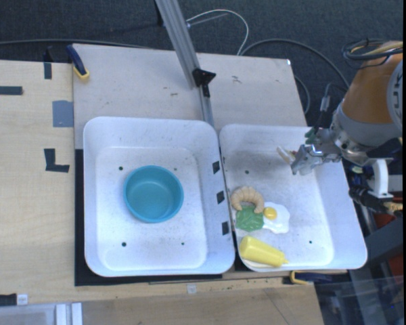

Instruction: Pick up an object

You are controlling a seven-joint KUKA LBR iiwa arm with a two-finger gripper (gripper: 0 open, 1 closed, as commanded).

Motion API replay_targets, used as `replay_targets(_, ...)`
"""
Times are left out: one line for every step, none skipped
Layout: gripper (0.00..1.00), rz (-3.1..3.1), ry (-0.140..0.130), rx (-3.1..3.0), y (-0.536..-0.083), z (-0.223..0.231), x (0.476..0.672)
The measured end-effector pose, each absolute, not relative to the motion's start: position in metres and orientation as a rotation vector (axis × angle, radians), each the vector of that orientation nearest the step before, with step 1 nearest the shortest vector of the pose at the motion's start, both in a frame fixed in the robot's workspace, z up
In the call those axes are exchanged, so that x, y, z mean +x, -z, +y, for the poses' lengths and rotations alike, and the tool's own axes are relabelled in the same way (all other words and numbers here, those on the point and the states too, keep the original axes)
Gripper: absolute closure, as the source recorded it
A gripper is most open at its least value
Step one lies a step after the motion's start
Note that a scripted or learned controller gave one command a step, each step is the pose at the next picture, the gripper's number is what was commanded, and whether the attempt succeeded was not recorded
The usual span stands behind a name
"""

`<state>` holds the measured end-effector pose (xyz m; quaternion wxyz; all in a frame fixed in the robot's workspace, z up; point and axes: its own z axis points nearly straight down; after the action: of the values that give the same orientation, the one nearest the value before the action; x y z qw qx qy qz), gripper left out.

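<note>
My gripper (296,161) hangs over the upper right part of the right bin (325,249), with nothing seen between its fingers. Below and left of it lie a tan croissant (247,196), a green leafy piece (250,219), a fried egg (276,217) and a yellow corn cob (262,252), clustered in the bin's lower left. A blue bowl (153,193) stands in the middle of the left bin (105,141).
A grey metal pole (179,32) slants down from the top to the seam between the bins. Cables (257,42) loop on the bench behind the right bin. A blue-and-yellow clamp (78,63) sits at the bench's far left corner.
</note>
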<state>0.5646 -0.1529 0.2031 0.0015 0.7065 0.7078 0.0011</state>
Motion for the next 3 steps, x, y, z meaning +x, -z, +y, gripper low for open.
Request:
replay_targets(1.00,2.221,-0.003,2.217,-0.246,-0.153,0.564)
replay_targets(1.00,2.228,0.000,2.216,-0.241,-0.111,0.581)
replay_targets(1.00,2.231,0.000,2.216,-0.243,-0.055,0.587)
